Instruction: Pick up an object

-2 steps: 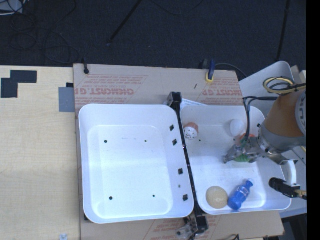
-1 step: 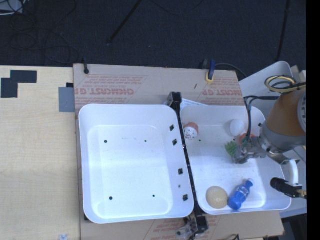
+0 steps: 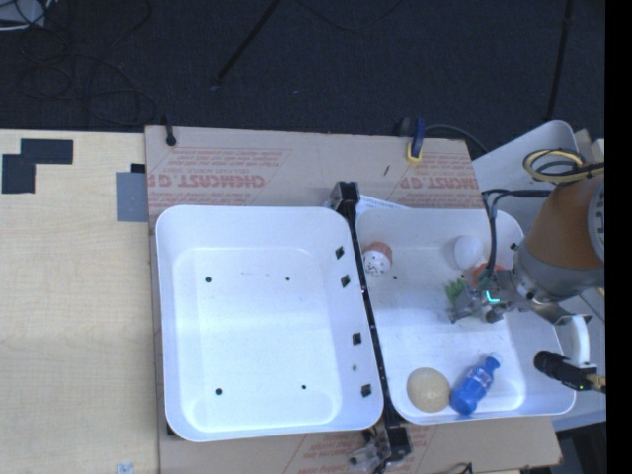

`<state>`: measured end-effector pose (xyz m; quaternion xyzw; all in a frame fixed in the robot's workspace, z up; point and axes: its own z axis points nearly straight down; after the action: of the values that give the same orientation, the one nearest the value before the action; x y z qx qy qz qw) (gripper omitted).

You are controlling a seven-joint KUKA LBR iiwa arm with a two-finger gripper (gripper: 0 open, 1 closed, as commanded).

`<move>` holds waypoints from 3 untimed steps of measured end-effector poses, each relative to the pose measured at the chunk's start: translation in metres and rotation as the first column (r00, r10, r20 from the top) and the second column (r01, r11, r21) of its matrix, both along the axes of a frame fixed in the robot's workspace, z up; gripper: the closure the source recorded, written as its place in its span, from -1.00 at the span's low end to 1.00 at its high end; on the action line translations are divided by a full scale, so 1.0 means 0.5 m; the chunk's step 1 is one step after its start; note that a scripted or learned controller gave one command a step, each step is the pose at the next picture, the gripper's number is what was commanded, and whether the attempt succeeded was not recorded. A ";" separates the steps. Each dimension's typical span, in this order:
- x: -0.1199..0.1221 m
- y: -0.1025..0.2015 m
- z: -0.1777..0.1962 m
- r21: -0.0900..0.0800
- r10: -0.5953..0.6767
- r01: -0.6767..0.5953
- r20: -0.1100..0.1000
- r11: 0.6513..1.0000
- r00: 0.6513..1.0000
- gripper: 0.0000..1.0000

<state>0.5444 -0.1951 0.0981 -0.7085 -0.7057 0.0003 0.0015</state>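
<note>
While the gripper (image 3: 472, 302) sits low over the middle of the right bin (image 3: 434, 408), whether its fingers are apart or closed cannot be told, since dark clutter and a green glint mask them. Nothing can be seen held between them. The nearest candidates are the white ball (image 3: 467, 251), just beyond the gripper toward the bin's far wall, and the blue bottle (image 3: 474, 385), nearer the front wall. The bottle's long axis runs on a slant, cap toward the gripper, body touching or nearly touching the tan ball (image 3: 428, 389). A small speckled object (image 3: 376, 260) lies apart, by the divider. The ball probably calls for the shorter reach.
</note>
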 end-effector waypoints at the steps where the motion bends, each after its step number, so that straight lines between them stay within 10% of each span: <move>1: -0.001 -0.001 0.020 0.001 0.000 0.000 -0.002 1.000 1.000 1.00; 2: -0.001 -0.001 0.019 0.001 -0.001 0.001 -0.002 1.000 1.000 -1.00; 3: -0.002 -0.002 0.038 0.002 -0.001 0.001 -0.004 1.000 1.000 1.00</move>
<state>0.5434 -0.1961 0.1173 -0.7087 -0.7055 0.0009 0.0034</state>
